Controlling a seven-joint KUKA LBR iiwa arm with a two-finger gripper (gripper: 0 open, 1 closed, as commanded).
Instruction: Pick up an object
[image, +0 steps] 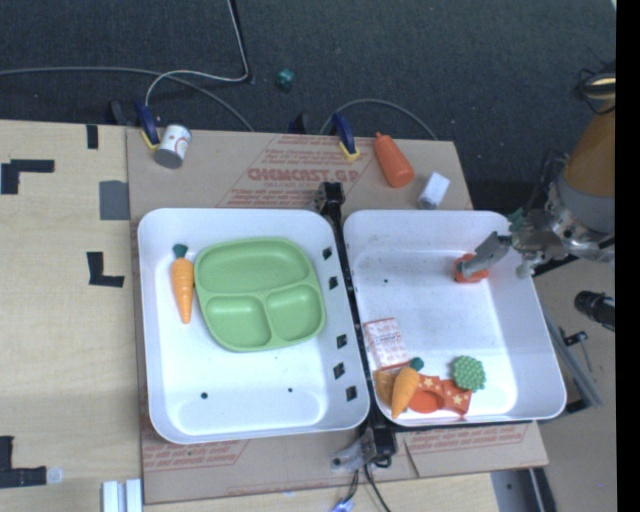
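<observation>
Whether the jaws (487, 255) are parted I cannot tell, but they hang right over a small red-orange piece (470, 270) at the right bin's (530, 330) upper edge, touching or just above it, its length running left-right.

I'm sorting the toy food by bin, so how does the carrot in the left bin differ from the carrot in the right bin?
The left carrot lies alone beside the green divided plate, pointing toward the near edge. The right carrot lies slanted in a cluster, touching a red-orange toy, near a green piece. The left one looks slimmer, the right one stubbier. Both are orange with green tops.
</observation>
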